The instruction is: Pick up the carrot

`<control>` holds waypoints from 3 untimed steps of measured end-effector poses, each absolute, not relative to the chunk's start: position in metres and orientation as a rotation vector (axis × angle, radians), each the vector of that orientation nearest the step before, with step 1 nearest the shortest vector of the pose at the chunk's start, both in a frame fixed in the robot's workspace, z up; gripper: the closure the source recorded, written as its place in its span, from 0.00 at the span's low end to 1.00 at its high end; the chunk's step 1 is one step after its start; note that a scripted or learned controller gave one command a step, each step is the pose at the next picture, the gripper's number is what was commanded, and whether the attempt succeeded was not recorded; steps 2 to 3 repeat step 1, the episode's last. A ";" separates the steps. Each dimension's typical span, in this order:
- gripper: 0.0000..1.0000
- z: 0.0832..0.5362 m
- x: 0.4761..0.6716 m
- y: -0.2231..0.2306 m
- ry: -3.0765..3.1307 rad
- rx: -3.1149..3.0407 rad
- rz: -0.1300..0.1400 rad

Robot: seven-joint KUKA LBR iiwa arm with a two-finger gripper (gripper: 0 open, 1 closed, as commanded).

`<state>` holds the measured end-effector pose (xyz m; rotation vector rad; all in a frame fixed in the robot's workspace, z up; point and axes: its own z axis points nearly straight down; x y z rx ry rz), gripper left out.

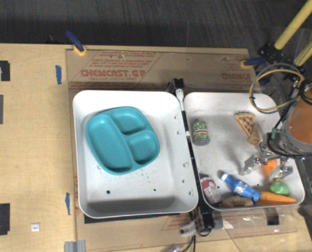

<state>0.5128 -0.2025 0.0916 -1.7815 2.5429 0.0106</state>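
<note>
The carrot lies flat in the front right corner of the right bin. It is orange, and its green top points toward the back. My gripper hangs just behind the carrot, low over the bin floor. Its metal fingers are spread apart, so it is open. A small orange patch shows between the fingers, and I cannot tell what it is. The carrot itself is not between the fingers.
Beside the carrot, along the front wall, lie a blue bottle and a brown piece. A waffle-like wedge and a green can sit further back. The left bin holds a teal divided plate.
</note>
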 end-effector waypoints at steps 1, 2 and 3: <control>0.00 0.092 0.493 -0.200 2.304 -2.076 0.005; 0.00 0.092 0.493 -0.200 2.304 -2.076 0.005; 0.00 0.092 0.493 -0.200 2.304 -2.076 0.005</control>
